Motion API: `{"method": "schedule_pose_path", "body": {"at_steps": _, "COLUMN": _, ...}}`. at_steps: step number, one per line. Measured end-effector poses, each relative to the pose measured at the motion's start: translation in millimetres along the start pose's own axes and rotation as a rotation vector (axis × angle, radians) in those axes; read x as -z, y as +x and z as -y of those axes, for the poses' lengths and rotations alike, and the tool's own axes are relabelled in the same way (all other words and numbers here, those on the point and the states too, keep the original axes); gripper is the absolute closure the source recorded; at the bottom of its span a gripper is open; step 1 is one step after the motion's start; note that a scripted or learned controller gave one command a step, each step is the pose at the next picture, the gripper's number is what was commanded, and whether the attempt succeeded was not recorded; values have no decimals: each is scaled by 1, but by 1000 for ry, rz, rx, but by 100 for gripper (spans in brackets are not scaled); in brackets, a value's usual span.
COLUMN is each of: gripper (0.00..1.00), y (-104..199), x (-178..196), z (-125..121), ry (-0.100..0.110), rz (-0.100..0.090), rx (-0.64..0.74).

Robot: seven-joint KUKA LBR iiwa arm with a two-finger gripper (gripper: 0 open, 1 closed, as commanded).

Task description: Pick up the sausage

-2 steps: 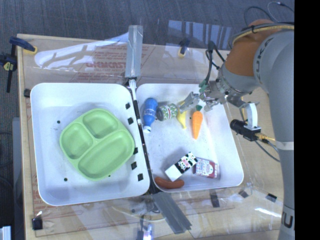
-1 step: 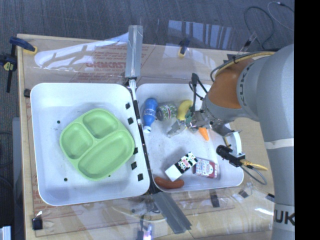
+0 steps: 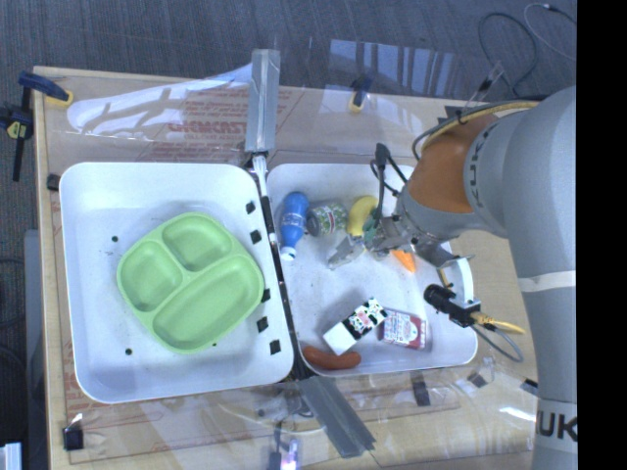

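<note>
The sausage (image 3: 331,358) is lying at the lower edge of the right bin (image 3: 443,355), near the bottom centre of the frame, its long axis running roughly left to right. The gripper (image 3: 351,251) is hovering in the bin's upper middle, beside a blue bottle (image 3: 292,219), gripping nothing; its finger spacing is unclear. The sausage is sitting below and slightly left of it, past a cow-patterned carton (image 3: 357,324).
</note>
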State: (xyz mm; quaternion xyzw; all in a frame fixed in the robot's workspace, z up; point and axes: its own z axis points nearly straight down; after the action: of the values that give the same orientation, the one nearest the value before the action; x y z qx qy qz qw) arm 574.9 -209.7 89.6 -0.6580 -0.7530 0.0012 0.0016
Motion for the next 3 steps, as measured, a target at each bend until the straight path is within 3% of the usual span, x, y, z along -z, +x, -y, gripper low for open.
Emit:
{"method": "schedule_pose_path", "body": {"at_steps": 1, "gripper": 0, "y": 5, "x": 53, "z": 38, "ry": 2, "rz": -3, "rx": -24}}
{"method": "schedule_pose_path", "body": {"at_steps": 2, "gripper": 0, "y": 4, "x": 101, "z": 43, "ry": 1, "rz": -2, "rx": -23}}
{"method": "schedule_pose_path", "body": {"at_steps": 3, "gripper": 0, "y": 2, "x": 69, "z": 21, "ry": 1, "rz": -1, "rx": 1}}
